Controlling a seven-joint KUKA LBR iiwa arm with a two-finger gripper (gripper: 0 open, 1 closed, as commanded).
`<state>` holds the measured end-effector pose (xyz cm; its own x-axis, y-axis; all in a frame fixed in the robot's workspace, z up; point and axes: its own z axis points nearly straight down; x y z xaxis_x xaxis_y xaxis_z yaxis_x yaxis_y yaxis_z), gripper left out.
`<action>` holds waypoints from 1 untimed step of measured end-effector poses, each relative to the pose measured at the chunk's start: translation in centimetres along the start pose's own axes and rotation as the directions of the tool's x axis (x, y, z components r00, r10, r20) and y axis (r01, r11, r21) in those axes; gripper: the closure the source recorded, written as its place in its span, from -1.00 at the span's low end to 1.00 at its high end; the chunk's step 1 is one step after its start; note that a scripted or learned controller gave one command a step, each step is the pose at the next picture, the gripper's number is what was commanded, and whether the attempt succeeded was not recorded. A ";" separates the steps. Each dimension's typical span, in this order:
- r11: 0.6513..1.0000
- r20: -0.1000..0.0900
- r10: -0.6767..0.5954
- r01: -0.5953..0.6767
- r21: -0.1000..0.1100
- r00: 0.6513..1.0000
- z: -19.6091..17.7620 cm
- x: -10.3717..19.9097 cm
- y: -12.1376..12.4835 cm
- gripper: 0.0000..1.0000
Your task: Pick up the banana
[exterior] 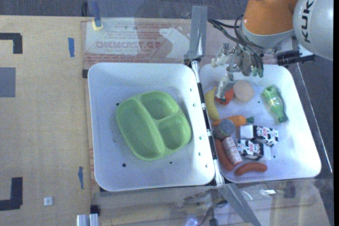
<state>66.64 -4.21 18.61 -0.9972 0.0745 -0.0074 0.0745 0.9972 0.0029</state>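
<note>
The banana (211,105) is small and yellow and lies against the left wall of the right bin (302,129). My gripper (231,75) hangs over that bin's back left part, just above and to the right of the banana's upper end. Its fingers point down beside a red round item (226,96) and a beige round item (243,91). Nothing shows between the fingers. The orange band and grey wrist rise above at the top right.
The right bin also holds a green bottle (274,103), a carrot (237,120), a grey round piece (226,128), black-and-white cartons (256,141) and sausages (250,168). A green divided plate (153,124) lies in the left bin (106,166).
</note>
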 end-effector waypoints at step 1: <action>0.999 -0.001 -0.044 0.044 0.001 0.999 1.1 0.2 -10.8 -1.00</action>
<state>65.66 -15.01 17.45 -0.9995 0.0302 -0.0066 0.0301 0.9995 0.0012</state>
